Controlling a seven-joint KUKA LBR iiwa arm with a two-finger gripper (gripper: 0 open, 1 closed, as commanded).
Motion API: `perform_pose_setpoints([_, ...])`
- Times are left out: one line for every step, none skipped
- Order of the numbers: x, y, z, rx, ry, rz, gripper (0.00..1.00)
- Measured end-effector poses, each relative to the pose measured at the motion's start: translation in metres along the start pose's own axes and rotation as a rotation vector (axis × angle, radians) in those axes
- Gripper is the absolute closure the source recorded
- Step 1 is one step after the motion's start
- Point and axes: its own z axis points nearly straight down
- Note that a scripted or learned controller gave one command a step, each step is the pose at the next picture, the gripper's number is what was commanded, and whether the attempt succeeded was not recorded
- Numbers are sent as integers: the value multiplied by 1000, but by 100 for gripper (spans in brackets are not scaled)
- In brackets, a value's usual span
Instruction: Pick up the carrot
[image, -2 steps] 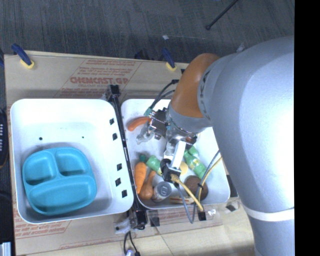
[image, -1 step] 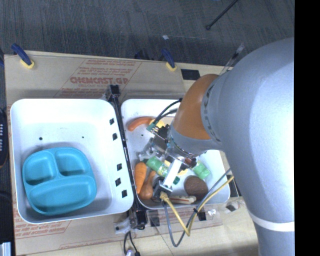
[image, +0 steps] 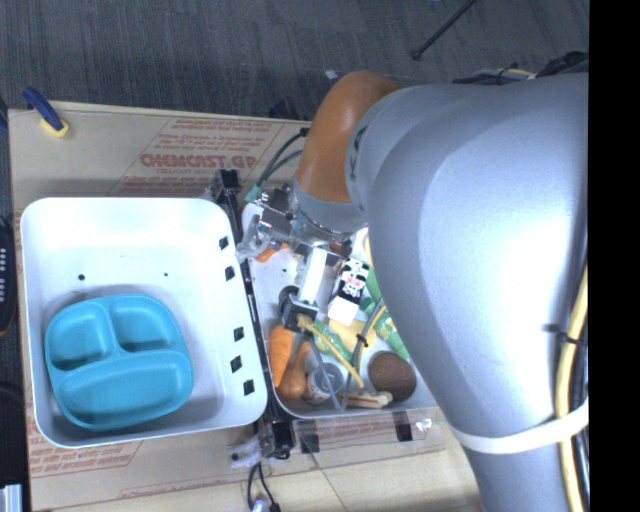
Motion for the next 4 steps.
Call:
perform_pose_setpoints([-49,-44,1,1,0,-82,0])
perform_pose_setpoints([-54,-93,1,3,-1,-291,0])
perform_pose_setpoints([-82,-78,1,-4,-2,-103,0])
perform_pose_setpoints([-128,-23,91,-5,0,-169,0])
